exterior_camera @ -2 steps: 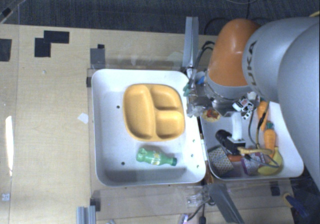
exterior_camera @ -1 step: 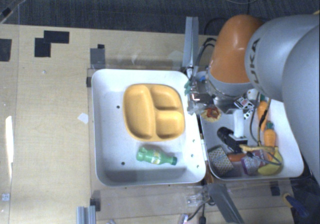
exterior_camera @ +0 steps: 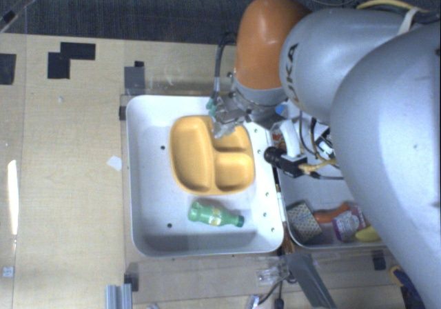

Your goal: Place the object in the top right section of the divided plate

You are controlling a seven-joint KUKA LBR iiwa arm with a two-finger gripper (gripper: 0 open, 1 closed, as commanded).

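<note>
Near edge of the left bin (exterior_camera: pixel 138 183): a green bottle (exterior_camera: pixel 215 216) lies on its side on the bin floor, cap end toward the right, just near of the divided plate (exterior_camera: pixel 200 156) and apart from it. It is not in any section of the plate.

Near right: the right bin (exterior_camera: pixel 298 235) holds a grey mesh-patterned item (exterior_camera: pixel 303 221), a red and pink packet (exterior_camera: pixel 341 221) and something yellow (exterior_camera: pixel 368 234), partly hidden under the arm.

Middle of the left bin: the yellow plate sits flat, one long section on the left, two smaller sections on the right.

Farther: the gripper (exterior_camera: pixel 224 118) hangs over the plate's far right section. Finger state: cannot tell, wrist blocks the view. Nothing is visibly held.

Far: orange band (exterior_camera: pixel 265 38) above the wrist, grey arm (exterior_camera: pixel 372 107) filling the right side.
</note>
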